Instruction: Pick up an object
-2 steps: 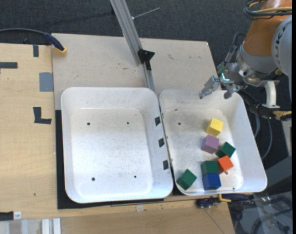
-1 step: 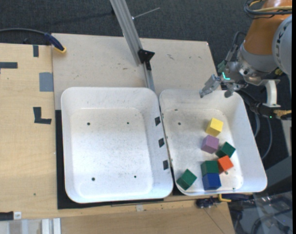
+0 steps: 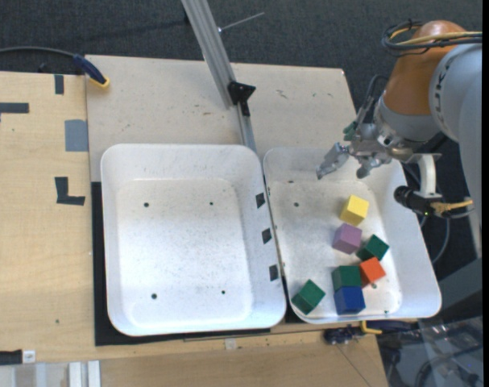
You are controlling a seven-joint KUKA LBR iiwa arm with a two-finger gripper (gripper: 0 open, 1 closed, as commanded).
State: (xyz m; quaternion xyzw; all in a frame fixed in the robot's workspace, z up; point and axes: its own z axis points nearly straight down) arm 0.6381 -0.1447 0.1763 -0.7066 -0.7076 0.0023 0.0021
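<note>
The right bin (image 3: 300,216) holds several small blocks: a yellow cube (image 3: 355,210), a purple cube (image 3: 347,238), a dark green block (image 3: 376,247), an orange block (image 3: 373,270), a green cube (image 3: 346,277), a blue cube (image 3: 350,298) and another green cube (image 3: 308,295). My gripper (image 3: 345,166) hangs over the far part of the right bin, above and behind the yellow cube. Its two fingers are spread apart with nothing between them.
The left bin (image 3: 184,236) sits beside the right one. A grey metal post (image 3: 212,47) slants down to the bins' far junction. The arm's orange band (image 3: 417,71) is at the upper right. A yellow and blue object (image 3: 93,69) lies at the bench's far left.
</note>
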